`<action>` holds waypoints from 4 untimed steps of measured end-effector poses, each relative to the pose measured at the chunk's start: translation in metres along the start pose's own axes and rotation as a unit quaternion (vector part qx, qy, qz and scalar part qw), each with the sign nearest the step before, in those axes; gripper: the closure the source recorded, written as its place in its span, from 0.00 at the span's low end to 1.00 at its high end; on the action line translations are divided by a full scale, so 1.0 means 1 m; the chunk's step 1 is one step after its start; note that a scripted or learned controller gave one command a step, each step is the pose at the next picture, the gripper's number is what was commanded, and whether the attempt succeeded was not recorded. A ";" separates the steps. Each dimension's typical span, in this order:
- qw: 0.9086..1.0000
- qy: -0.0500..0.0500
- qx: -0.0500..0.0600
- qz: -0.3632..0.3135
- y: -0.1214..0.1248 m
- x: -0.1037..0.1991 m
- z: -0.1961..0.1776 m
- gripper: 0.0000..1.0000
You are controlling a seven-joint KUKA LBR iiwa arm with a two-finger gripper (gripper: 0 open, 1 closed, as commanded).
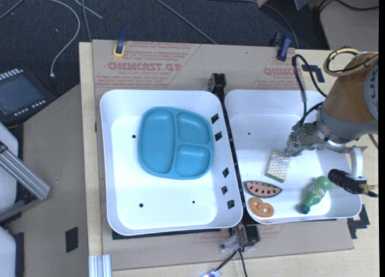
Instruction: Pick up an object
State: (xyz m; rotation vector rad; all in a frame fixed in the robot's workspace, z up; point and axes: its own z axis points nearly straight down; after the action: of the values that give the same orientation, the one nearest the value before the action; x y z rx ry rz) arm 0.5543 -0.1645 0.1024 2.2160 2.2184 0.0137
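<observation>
The claw (294, 144), its opening impossible to judge from here, hangs just above the speckled card (278, 166) in the right bin (258, 104), and should drop squarely over that card before closing.

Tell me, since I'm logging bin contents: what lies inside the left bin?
A blue divided plate lies inside the left bin. Whatever is beneath the plate is covered.

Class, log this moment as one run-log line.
tool: at sponge's top edge | right bin: sponge, green bottle, watermelon slice | left bin: blue tray
</observation>
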 end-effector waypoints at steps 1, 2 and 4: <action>1.000 -0.002 0.002 0.001 0.002 -0.010 -0.058 1.00; 1.000 -0.002 0.002 0.000 0.001 -0.011 -0.122 1.00; 1.000 0.000 0.006 -0.002 0.001 0.043 -0.132 1.00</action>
State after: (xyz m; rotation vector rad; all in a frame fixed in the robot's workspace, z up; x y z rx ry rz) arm 0.5536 -0.1218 0.2345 2.2183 2.2295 0.0005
